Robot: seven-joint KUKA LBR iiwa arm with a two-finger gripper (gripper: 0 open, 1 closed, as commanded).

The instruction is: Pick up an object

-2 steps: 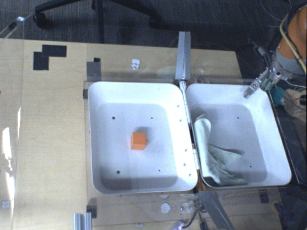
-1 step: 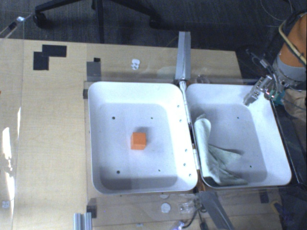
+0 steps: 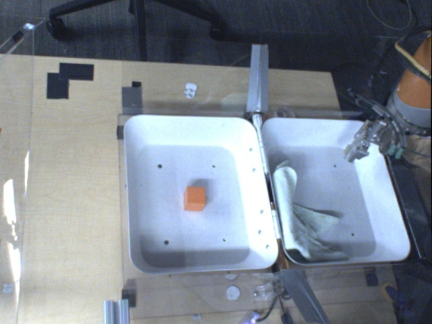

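Camera view, fixed above and slanted down on a pale wooden bench (image 3: pixel 67 201) bearing two shallow white bins side by side; left bin (image 3: pixel 145 181): a rounded square tray, its floor marked by a few small dark dots, holding one orange cube (image 3: pixel 195 198) that sits a little left of the floor's middle, upright on a flat face, well apart from every wall and touching nothing else; right bin (image 3: pixel 378 214): same make, sharing a middle divide with the left bin, holding a crumpled pale grey-white cloth (image 3: pixel 297 218) that lies along its left wall, one end bunched high near the divide, the rest spread in folds toward the near-left corner; a grey metal post (image 3: pixel 258 79) stands at the far end of the divide between the bins; arm: grey with an orange band (image 3: pixel 413 90), entering from the right edge, its wrist over the far-right corner of the right bin; gripper (image 3: pixel 358 150): hangs over the upper right part of the right bin's floor, pointing down and to the left, well apart from the cloth and far from the orange cube; whether its fingers stand apart or together is too small and blurred to tell, and nothing shows between them; further items: black tape marks (image 3: pixel 67 78) on the bench's far-left part, a small white scrap (image 3: pixel 191 90) beyond the left bin, and the black legs of a chair base (image 3: pixel 138 5) on the dark floor past the bench.
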